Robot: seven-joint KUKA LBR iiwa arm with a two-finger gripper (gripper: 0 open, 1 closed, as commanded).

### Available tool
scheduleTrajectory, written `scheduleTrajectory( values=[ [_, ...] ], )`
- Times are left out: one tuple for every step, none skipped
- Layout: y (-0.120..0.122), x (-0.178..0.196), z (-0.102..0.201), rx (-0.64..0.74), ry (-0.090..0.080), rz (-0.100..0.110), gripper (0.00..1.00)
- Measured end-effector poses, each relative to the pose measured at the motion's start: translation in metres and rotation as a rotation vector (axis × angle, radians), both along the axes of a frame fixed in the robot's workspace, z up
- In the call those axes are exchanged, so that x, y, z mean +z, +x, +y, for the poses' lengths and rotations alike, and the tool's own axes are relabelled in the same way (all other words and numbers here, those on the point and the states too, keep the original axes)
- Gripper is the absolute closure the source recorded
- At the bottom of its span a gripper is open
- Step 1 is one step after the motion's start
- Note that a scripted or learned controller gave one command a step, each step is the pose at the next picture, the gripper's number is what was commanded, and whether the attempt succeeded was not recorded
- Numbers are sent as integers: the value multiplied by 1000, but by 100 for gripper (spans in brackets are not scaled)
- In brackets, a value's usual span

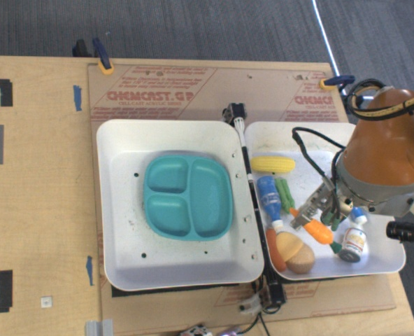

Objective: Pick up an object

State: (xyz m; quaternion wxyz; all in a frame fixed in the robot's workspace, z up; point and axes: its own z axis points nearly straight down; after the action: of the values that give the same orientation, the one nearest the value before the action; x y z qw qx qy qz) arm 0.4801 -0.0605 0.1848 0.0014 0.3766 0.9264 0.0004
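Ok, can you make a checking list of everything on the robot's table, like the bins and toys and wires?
Surface: wooden bench with a printed cardboard sheet under two white bins.
Job's things: right bin holds a corn cob, blue bottle, green piece, carrot, small white bottle and a tan and orange toy.
Clutter: left bin holds a teal divided plate.
Grippers: gripper low over the right bin, beside the carrot; grip unclear.
Cables: black cable loops by the arm.
Surroundings: grey carpet, clamps at the cardboard's corners.
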Motion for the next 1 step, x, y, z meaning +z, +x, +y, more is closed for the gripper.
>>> scheduleTrajectory(
  values=[
    [2, 12, 6, -464, 1, -1, 100]
  ],
)
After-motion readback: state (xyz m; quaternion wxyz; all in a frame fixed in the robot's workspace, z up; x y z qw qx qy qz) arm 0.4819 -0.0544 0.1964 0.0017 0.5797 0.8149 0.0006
